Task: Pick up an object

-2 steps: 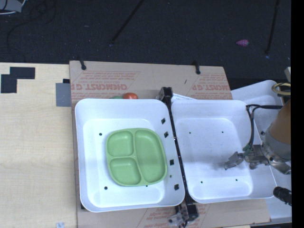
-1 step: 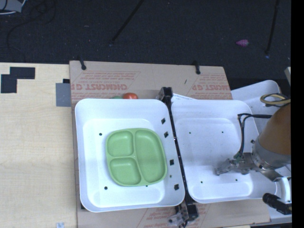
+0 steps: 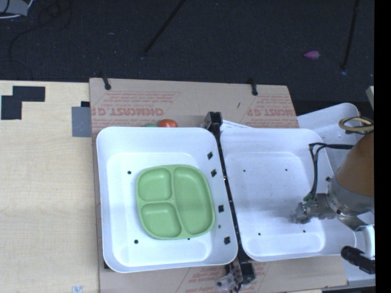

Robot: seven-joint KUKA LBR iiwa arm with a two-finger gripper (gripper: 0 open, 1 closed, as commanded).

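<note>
Arm low over the right bin, plate in the left

The left bin (image 3: 116, 151) holds a green divided plate (image 3: 175, 201); the arm's gripper (image 3: 303, 213) sits at the right bin's (image 3: 269, 163) right side, its grip impossible to judge.

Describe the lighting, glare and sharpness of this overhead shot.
Camera view: even, soft light; the two white plastic bins, left and right, are bright but not washed out; the pale green three-compartment plate casts only a faint shadow. The dark floor above the bench is underexposed. The end effector at the right bin's edge looks soft, its detail too small to resolve.
</note>
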